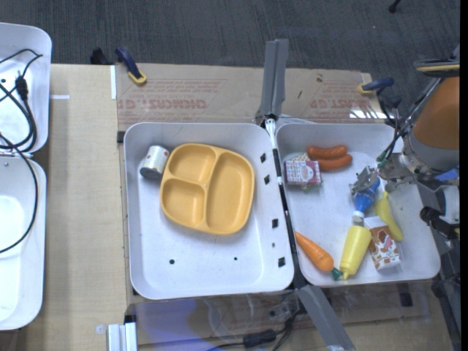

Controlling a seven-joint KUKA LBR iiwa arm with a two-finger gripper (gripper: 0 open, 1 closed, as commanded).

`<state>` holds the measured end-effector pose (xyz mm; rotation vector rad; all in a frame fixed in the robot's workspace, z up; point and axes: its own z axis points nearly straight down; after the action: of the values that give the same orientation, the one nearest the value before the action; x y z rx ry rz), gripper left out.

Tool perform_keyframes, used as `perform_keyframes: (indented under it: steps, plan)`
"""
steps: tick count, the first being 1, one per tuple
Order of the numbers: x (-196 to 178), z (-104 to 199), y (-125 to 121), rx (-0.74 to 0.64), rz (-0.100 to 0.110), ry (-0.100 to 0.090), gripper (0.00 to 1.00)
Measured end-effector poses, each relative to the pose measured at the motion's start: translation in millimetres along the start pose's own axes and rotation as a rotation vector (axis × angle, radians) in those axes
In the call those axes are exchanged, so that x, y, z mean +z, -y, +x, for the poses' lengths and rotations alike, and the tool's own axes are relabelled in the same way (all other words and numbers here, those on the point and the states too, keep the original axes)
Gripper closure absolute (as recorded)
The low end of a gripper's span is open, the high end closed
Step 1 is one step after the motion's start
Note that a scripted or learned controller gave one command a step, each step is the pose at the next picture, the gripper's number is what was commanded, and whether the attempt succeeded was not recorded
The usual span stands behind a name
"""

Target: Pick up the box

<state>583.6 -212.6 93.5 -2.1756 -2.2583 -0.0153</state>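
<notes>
— Tool [368, 180] first: what do you make of it?

— You'll find it low in the right bin [423, 275], at the end of the arm [439, 119] that comes in from the frame's right edge. It sits right over a blue bottle [368, 194]. Whether it is apart or together, you can't tell from this angle, and nothing shows as held.

— Take me through the scene, big things down.

— You have the bench [80, 196], then the two bins. The left bin [146, 269] carries a yellow plate [208, 189] and a small can [153, 161]. The right bin is crowded, with a mustard bottle [355, 247], a carrot [314, 249], a banana [390, 219] and two sausages [329, 156]. It also holds the box [302, 172] and a small carton [385, 248].

— Where is the box relative to the tool?

— It's to the tool's left in the frame, at about the same height. It lies near the bin's left wall, just below the sausages, with bare white floor between it and the tool.

— What could go wrong for you?

— I'd guess the main risk is closing where the tool is now, which would catch the blue bottle or the banana instead. You could also mistake the carton at lower right for the target. The box lies close to the wall and the sausages, so a descent that is off to one side may push it away rather than straddle it.
</notes>
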Motion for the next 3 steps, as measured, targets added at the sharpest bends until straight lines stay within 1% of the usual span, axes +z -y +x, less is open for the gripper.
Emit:
perform_keyframes:
  steps: [1, 2, 3]
  plan:
    - [-9.0, -5.8, 1.2, 0.006, -0.001, 0.01, 1.0]
    - [-41.9, 30.7, -76.7, 0.291, 0.002, 0.013, 1.0]
    - [3.2, 36.3, -46.5, 0.483, 0.004, 0.012, 1.0]
